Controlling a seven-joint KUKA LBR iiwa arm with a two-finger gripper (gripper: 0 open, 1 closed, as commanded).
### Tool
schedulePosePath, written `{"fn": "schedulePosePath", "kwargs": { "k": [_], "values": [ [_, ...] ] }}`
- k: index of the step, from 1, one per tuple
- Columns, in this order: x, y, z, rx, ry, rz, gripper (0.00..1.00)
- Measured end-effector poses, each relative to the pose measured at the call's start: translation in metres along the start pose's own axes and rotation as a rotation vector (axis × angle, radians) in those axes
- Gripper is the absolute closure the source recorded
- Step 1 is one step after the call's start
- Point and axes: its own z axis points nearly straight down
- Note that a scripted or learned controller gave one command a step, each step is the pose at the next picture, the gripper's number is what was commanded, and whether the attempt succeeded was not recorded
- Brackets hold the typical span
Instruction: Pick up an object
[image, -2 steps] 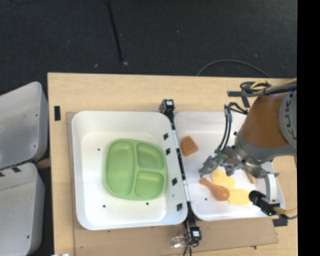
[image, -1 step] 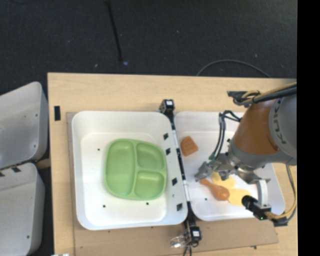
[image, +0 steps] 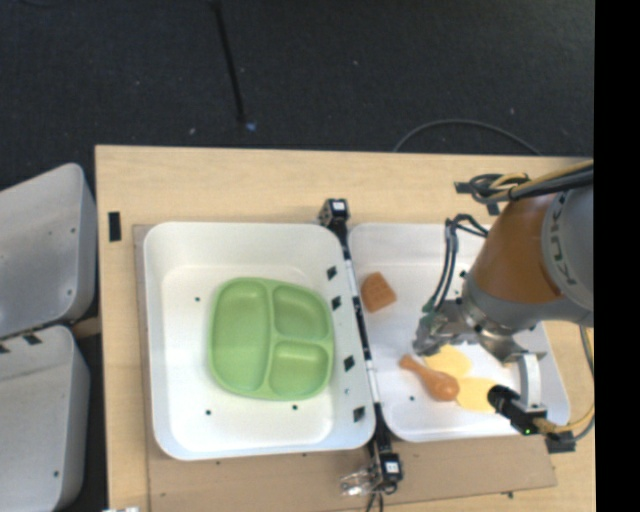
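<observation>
Dark carpet fills the top of the frame, and below it you have the pale wooden desk (image: 120, 190) carrying two shallow white bins side by side.

Your pickable things lie in the right bin (image: 400, 245). An orange-brown drumstick-shaped piece (image: 432, 378) lies at lower centre of that bin, its thin end pointing up-left. Just beside it, to the right, sit pale yellow pieces (image: 470, 392), partly tucked under the arm. Well apart from these, up near the bin's left wall, you see a small orange-brown block (image: 377, 293).

Your pincer (image: 428, 338) hangs low over the right bin, just above the drumstick's thin end and to the left of the yellow pieces. You cannot tell from this angle whether it is wide or narrow, and nothing shows clearly between its tips. Behind it, the grey arm with its orange band (image: 515, 250) comes in from the right edge, cables looping over the top.

Over in the left bin (image: 160, 300), a green divided tray (image: 270, 337) lies flat near the middle. Black clips (image: 333, 211) join the bins along the seam. White chair seats (image: 40, 250) stand at the far left.
</observation>
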Motion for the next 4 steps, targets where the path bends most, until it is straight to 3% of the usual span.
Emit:
{"fn": "schedulePosePath", "kwargs": {
  "k": [2, 3, 4],
  "values": [
    [-0.002, 0.012, -0.119, -0.001, 0.001, -0.018, 1.00],
    [-0.003, 0.014, -0.128, 0.004, 0.002, -0.019, 1.00],
    [0.050, 0.032, -0.133, 0.005, 0.004, -0.022, 1.00]
  ]
}}
